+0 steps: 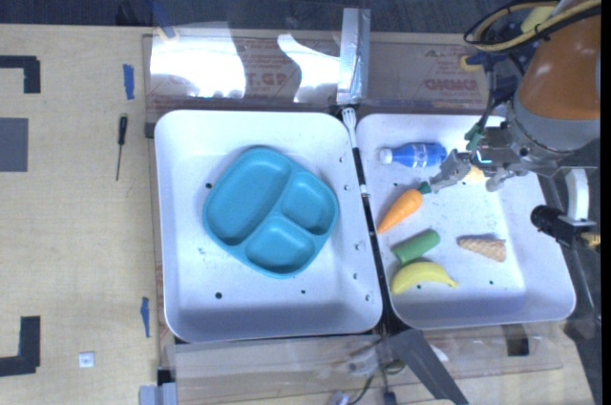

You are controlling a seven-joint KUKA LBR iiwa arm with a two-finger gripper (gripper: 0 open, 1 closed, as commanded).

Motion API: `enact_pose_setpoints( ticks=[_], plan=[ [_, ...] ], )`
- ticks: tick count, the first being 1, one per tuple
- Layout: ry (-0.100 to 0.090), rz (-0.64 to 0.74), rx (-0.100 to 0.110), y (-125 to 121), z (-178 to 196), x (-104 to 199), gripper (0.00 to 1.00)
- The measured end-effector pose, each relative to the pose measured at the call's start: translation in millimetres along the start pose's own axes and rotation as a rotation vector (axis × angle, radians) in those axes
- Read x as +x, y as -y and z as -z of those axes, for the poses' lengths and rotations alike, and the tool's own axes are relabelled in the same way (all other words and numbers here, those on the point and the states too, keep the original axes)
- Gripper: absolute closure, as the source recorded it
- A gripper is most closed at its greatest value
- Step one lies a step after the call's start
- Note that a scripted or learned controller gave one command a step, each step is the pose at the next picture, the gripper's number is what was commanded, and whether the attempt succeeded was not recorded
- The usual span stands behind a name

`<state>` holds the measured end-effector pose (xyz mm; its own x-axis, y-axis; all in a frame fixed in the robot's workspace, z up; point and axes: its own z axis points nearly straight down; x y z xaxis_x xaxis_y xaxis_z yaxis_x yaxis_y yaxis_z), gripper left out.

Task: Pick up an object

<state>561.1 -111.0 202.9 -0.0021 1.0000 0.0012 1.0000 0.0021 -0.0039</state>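
Observation:
The right bin holds a blue plastic bottle lying on its side at the back, an orange carrot, a green piece, a yellow banana and a tan cone-shaped piece. My gripper hangs over the back of this bin, just right of the bottle and above the carrot's tip. Its fingers stand apart with nothing between them. The grey arm with its orange band comes in from the right.
The left bin holds a blue divided plate. A clear plastic wall and a metal post stand behind the bins. A black tool lies on the wooden bench at the left.

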Motion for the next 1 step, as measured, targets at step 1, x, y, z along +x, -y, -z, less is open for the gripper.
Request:
enact_pose_setpoints(
  ticks=[1],
  plan=[
    [-0.001,-0.051,0.010,-32.8,-98.6,21.2,0.00]
  ],
)
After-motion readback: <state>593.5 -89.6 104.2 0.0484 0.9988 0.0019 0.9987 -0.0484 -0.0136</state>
